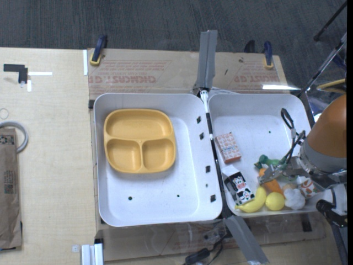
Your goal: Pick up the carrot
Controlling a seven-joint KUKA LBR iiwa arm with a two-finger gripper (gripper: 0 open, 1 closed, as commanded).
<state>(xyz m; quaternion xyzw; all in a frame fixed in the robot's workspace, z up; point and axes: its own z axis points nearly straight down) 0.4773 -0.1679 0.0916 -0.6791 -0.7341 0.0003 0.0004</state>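
Note:
The carrot (272,185) lies in the right bin (248,112) near its front right corner. Its orange body sits just behind a lemon, and its green top (263,161) points toward the back. My gripper (279,173) comes in from the right and hangs low right over the carrot, covering part of it. I cannot see whether it touches the carrot. The orange band of the arm (335,127) is at the frame's right edge.
Around the carrot lie a lemon (274,201), a banana (252,204), a small black-and-white carton (239,186) and a white crumpled object (295,198). A pink box (228,148) sits mid-bin. A yellow divided plate (140,141) rests in the left bin (160,211).

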